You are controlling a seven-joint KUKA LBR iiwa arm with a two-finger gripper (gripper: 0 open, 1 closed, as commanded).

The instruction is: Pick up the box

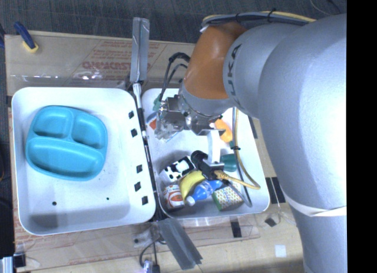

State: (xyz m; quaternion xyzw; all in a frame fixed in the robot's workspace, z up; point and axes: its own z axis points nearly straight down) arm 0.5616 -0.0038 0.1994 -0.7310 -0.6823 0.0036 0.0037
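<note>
A small box (227,197) with a green checkered pattern lies at the near right corner of the right bin (259,165), beside a blue bottle (206,190). My gripper (166,125) hangs low over the far left part of that bin, well away from the box, with the arm's orange band (209,59) above it. What lies right under the gripper is hidden by its body.
The right bin's near half is crowded: a yellow banana (191,183), a black-and-white item (178,168), a red-and-white can (172,196), a teal object (230,161) and an orange object (222,129). A blue divided plate (66,141) lies in the left bin (35,213).
</note>
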